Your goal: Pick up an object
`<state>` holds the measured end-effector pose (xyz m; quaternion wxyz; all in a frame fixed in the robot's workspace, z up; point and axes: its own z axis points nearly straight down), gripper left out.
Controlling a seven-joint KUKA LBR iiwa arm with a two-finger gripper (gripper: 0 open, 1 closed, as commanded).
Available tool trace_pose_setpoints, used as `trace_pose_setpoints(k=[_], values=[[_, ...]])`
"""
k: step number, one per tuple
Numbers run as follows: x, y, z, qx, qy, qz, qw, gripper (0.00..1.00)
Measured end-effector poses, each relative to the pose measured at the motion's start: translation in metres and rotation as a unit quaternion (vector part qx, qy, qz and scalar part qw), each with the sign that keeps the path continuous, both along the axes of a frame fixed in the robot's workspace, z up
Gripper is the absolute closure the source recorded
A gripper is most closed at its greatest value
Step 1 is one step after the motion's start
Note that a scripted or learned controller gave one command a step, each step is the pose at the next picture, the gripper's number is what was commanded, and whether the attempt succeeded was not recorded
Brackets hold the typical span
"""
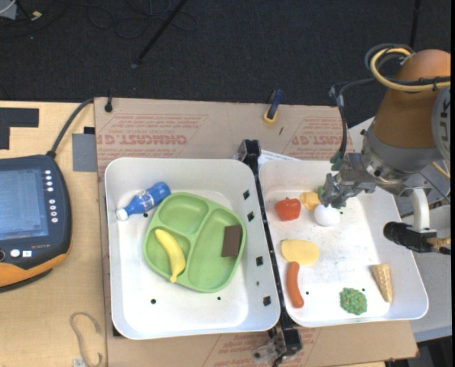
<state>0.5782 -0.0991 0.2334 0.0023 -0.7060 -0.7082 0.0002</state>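
White ball (326,215): right bin (411,300), far side, beside a red pepper (287,208). We place the gripper (335,192) directly over it, presumably to grasp; its opening we cannot tell.

The dark two-finger gripper (333,193) sat low over the small white egg-shaped object (326,215), its fingertips too dark and small to tell whether they were spread or closed; it covered part of the small yellow rounded piece (311,200) beside the egg; the grey-and-orange arm (411,105) was cut off at the right edge; the orange-and-grey handheld tablet with a screen (17,212) ran off the left edge; print on the brown cardboard sheet (181,132) was too blurred to read.
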Motion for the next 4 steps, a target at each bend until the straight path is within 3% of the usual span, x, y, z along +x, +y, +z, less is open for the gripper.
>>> trace_pose_setpoints(k=[1,2,3,4], values=[[-0.025,0.036,0.003,-0.0003,0.001,0.000,1.0000,1.00],[-0.027,0.036,-0.015,-0.0011,0.001,-0.002,1.0000,1.00],[-0.026,0.031,0.003,-0.0013,-0.001,-0.003,1.0000,1.00],[-0.026,0.028,-0.016,-0.0014,0.001,-0.002,1.0000,1.00]])
